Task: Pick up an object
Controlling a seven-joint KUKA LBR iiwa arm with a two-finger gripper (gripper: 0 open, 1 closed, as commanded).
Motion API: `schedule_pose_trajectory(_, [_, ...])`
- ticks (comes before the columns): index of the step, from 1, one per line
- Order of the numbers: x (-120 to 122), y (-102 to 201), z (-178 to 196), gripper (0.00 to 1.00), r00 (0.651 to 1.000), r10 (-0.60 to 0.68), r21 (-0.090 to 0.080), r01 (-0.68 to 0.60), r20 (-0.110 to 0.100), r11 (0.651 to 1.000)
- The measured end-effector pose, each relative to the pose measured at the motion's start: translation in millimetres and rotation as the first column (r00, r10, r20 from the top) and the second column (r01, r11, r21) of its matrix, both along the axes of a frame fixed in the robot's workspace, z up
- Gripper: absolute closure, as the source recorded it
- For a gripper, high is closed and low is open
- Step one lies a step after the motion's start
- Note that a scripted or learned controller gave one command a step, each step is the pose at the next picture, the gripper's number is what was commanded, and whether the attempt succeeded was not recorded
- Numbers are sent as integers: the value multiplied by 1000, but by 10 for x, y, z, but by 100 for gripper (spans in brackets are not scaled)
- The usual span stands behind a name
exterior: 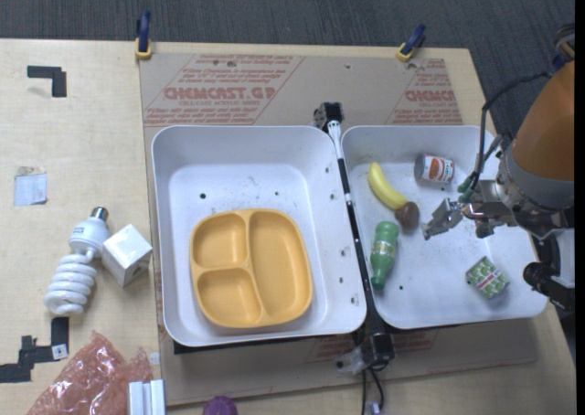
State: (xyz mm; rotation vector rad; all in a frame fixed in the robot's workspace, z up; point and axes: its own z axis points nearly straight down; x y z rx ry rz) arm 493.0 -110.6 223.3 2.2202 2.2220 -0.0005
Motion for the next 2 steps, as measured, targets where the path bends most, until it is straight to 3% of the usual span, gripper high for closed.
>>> schedule_pose_trajectory(1, [1,-141,-1311,0,1000,-3,1,3,0,1000])
schedule_pose_trajectory(2, [11,-146,-1212,100,1000,-4,1,4,1,1000])
